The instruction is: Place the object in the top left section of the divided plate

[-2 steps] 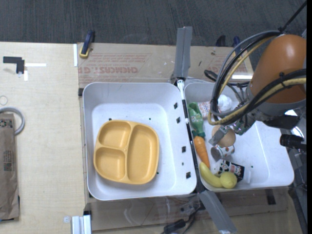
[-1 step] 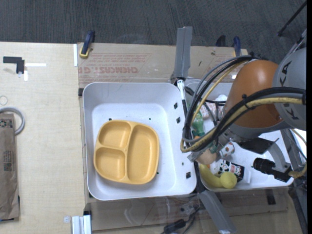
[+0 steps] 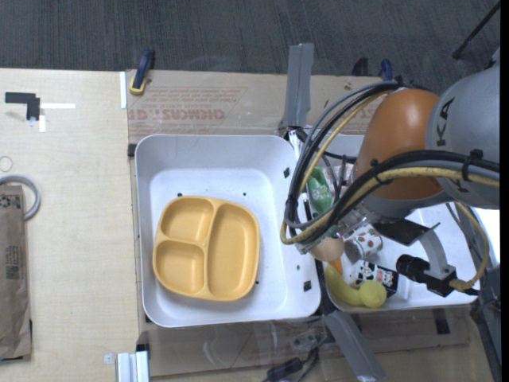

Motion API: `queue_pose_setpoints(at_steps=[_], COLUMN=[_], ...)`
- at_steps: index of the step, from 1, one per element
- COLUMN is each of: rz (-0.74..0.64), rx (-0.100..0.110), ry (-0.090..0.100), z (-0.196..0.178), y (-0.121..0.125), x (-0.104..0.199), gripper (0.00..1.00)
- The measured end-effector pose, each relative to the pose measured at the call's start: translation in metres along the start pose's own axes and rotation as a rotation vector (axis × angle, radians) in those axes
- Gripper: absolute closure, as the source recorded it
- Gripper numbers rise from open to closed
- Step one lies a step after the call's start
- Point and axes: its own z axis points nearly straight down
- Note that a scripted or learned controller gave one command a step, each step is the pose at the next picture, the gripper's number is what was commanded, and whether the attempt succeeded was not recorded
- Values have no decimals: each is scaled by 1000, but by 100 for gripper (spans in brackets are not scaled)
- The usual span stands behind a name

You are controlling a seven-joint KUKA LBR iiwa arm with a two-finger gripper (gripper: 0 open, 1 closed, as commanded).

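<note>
Fixed overhead camera, slanted down, both white bins [image 3: 147, 237]

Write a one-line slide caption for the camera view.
KUKA arm reaches over the right bin's cluttered objects while the yellow divided plate waits in the left bin.

Two bins [image 3: 151, 237], one divided plate [image 3: 208, 247], perhaps five objects [image 3: 358, 293].

The divided plate [image 3: 208, 247] looks like smooth yellow plastic. My arm's orange band [image 3: 402, 142] is shiny. The left bin [image 3: 215, 161] seems smooth white plastic, maybe.
</note>
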Motion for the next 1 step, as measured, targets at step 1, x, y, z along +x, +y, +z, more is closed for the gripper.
queue_pose_setpoints(at_steps=[1], rz=[204], rx=[0], ry=[-1], z=[-48], y=[17], x=[28], gripper=[100])
